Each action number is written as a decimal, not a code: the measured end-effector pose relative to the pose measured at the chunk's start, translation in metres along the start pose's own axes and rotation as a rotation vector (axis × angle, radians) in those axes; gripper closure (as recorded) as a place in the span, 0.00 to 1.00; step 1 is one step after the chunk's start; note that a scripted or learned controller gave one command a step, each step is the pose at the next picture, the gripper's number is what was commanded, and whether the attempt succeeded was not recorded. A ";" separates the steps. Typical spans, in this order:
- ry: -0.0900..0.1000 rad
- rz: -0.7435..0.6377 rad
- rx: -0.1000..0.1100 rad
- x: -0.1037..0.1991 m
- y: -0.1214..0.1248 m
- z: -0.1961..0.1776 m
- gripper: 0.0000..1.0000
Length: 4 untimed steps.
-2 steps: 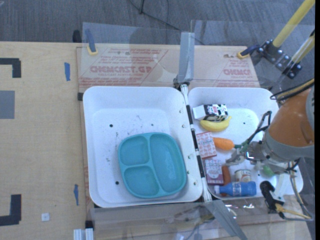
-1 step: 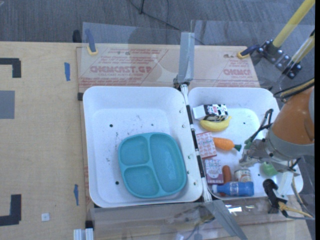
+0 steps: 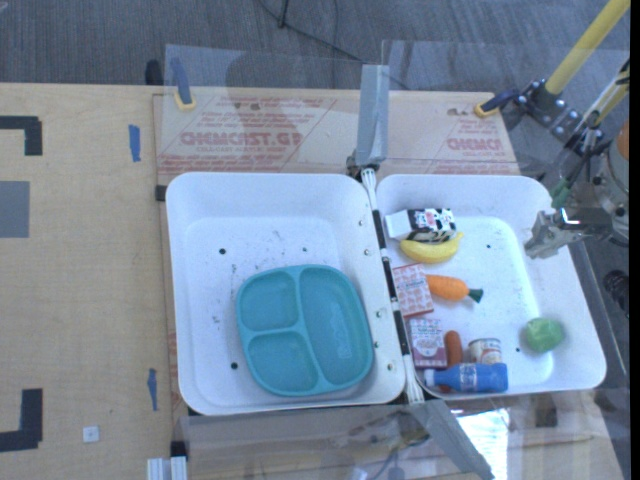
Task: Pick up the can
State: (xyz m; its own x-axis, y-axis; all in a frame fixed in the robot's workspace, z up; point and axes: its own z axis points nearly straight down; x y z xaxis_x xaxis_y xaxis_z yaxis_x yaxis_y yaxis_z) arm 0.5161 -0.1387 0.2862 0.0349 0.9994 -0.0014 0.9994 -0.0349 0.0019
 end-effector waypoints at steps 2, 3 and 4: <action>-0.001 -0.352 -0.003 0.016 -0.013 -0.073 1.00; 0.000 -0.350 -0.002 0.079 -0.015 -0.145 1.00; 0.001 -0.333 0.000 0.135 0.024 -0.057 1.00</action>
State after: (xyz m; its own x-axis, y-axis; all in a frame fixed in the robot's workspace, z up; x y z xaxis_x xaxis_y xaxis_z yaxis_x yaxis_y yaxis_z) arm 0.5448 -0.0046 0.3432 -0.2940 0.9558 -0.0006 0.9558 0.2940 0.0012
